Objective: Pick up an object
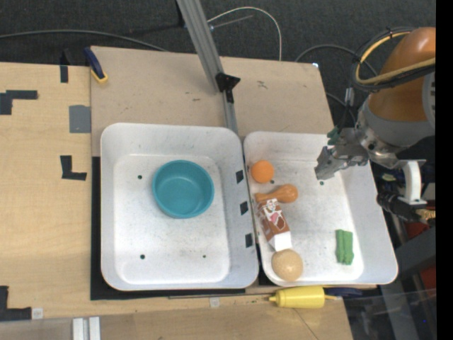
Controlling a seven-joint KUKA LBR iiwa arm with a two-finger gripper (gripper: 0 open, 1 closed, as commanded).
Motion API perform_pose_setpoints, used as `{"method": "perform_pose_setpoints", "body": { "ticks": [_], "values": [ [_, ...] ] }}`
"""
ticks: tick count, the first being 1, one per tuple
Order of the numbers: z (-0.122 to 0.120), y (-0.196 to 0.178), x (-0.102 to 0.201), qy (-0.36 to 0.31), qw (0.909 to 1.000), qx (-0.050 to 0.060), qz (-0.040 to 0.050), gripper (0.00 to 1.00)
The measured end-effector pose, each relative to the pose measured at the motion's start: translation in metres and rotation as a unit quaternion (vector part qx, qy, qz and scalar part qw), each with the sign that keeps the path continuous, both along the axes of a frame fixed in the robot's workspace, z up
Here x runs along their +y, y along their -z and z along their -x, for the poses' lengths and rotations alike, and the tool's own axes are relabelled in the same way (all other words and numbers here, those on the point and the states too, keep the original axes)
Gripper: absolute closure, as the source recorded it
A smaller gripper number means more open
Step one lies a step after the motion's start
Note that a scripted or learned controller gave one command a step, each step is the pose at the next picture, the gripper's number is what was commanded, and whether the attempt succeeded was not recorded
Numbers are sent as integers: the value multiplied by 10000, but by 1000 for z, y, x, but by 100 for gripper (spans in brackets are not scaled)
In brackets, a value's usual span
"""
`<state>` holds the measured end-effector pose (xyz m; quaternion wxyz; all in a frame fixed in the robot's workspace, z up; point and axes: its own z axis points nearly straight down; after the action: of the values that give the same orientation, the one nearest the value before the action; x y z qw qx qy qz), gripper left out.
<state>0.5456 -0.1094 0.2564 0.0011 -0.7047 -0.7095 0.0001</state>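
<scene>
Orange ball [262,171] lies left of gripper [327,166] (apart).

I see my arm [400,83] reaching in from the right edge, gripper [327,166] angled down-left at right of centre, seemingly holding nothing.

Two white bins sit side by side before me, the left bin [106,190] touching the right bin [382,261] along a seam in the middle of the frame. Both rest on a tan board [163,91] laid over the wooden bench [42,225]. A grey metal pole [202,30] slants down from the top edge to the seam. A blue and yellow clamp [95,64] grips the board's upper left corner. Black tape marks [69,167] and a grey patch [80,117] dot the bench at left. A yellow bottle [301,297] lies just below the right bin. Thin cables [248,13] loop over the dark floor [71,6] at the top.
</scene>
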Motion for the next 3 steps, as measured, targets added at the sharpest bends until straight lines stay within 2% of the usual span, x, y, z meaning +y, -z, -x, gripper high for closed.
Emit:
{"method": "perform_pose_setpoints", "body": {
  "ticks": [2,3],
  "values": [
    [-46,0,100,1,10000,-4,1,100],
    [-63,16,156,0,10000,2,5,100]
  ]
}}
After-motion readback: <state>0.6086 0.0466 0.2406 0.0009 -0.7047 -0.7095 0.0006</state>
